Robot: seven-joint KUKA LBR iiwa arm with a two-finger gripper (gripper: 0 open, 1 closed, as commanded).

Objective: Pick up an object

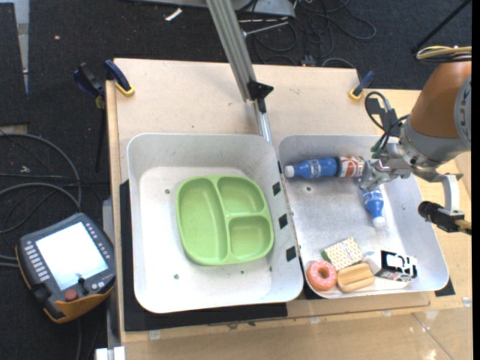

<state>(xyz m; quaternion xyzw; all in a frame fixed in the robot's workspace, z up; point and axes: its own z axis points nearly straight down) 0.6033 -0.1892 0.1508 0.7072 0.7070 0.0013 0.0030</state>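
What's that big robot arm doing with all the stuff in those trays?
The arm's gripper is down in the right bin, right by two blue bottles. It looks like it is trying to pick one up, but I can't tell if it has hold of anything. A pink donut, a cracker and a bread roll lie near the front. The left bin holds a green divided plate.

Grey arm point(442, 137), orange band, black cables

The arm point(442, 111) is extended in from the right. The gripper point(373, 172) is held low, wrist bent leftward.
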